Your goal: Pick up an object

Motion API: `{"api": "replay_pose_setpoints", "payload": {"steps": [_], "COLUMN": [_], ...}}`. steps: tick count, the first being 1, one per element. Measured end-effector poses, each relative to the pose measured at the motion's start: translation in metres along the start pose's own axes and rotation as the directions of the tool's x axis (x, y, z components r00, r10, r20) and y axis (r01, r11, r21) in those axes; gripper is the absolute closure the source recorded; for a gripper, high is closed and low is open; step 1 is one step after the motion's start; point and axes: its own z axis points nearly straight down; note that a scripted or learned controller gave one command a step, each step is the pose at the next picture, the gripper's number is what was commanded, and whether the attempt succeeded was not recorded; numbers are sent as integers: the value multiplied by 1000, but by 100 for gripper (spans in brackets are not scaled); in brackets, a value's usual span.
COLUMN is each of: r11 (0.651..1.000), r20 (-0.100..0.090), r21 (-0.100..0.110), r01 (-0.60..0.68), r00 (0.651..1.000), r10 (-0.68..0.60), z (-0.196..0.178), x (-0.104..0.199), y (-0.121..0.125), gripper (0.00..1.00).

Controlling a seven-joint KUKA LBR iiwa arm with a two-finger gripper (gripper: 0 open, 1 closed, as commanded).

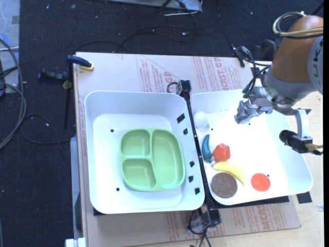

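Note:
In the right bin (288,156) lie a yellow banana (231,171), a red strawberry-like piece (221,152), a flat red-orange disc (260,181), a round brown cookie (224,184), a blue-green curved piece (206,147) and a white ball (200,119). My gripper (244,113) hangs over the bin's upper middle, up and to the right of the red piece and apart from every object. Nothing shows between its fingers.
The left bin (97,138) holds a green divided plate (152,159). A black divider with clips (193,138) runs between the bins. A blue and yellow clamp (79,63) grips the board's far left corner. Cables lie on the dark floor around the bench.

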Motion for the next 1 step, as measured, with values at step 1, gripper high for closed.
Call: {"api": "replay_pose_setpoints", "payload": {"steps": [1], "r11": [1000], "r20": [0], "r21": [4], "r01": [0], "r00": [1000], "r10": [0], "z": [-21], "x": [0], "y": [1], "gripper": [100]}}
